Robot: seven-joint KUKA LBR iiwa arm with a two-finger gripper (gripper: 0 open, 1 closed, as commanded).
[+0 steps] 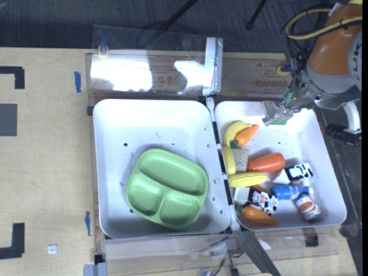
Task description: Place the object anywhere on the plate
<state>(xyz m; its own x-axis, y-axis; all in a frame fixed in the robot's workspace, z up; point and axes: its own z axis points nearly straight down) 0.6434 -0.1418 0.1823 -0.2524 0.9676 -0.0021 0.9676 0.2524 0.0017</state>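
From where I stand above the bench, the job looks barely begun. The green plate lies in the left bin, toward its front edge, and all three of its compartments are bare; nothing has been put on it yet.

Everything that could go there sits in the right bin. The gripper hangs over that bin's back edge, near its back left corner, on the grey arm coming in from the right. I see nothing between its tips, and from this angle I cannot tell how the jaws stand.

Which object is meant I cannot say. The nearest ones to the gripper are a banana and a small carrot lying across it, by the left wall. Toward the middle there is an orange pepper; a corn cob lies just in front of it. The front of the bin is crowded: a cow toy, a blue bottle, a can and a black-and-white box, close together and partly touching.

What is left, then, is all of it: a pick, a carry over the wall between the bins, a release. That wall and the tight heap are the likely trouble
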